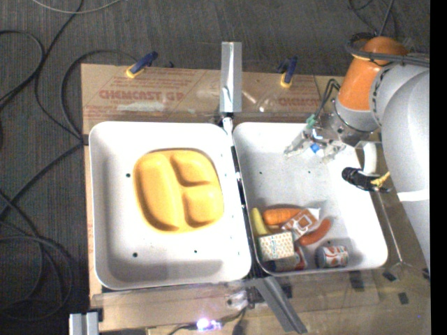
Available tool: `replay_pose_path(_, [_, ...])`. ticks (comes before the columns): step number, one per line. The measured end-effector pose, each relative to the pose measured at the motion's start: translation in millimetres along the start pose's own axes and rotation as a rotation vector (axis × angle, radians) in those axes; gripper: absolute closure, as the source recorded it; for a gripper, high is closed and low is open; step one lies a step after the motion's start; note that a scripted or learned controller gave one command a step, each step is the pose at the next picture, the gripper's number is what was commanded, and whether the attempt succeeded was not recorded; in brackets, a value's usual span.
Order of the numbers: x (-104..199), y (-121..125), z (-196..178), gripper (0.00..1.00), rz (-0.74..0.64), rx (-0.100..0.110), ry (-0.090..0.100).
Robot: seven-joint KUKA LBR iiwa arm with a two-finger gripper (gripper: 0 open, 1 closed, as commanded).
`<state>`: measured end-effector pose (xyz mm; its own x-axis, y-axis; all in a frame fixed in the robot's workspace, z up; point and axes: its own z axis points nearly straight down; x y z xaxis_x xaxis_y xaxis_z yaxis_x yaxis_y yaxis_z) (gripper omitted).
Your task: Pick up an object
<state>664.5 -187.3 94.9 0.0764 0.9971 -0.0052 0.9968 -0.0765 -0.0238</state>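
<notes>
Dark grey carpet floor point(105, 19) w/ loose cables point(42, 47) at 9–12 o'clock; brown bench point(160, 89), blue-yellow clamps point(141, 64) at 12.

A divided tray point(180, 190) lies in the left bin point(112, 257); food items point(297, 236) crowd the right bin's point(272, 142) near end.
</notes>
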Motion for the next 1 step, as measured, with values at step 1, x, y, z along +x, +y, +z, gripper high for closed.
replay_pose_path(1, [-0.5, -0.6, -8.8, 1.00, 0.000, 0.003, -0.004])
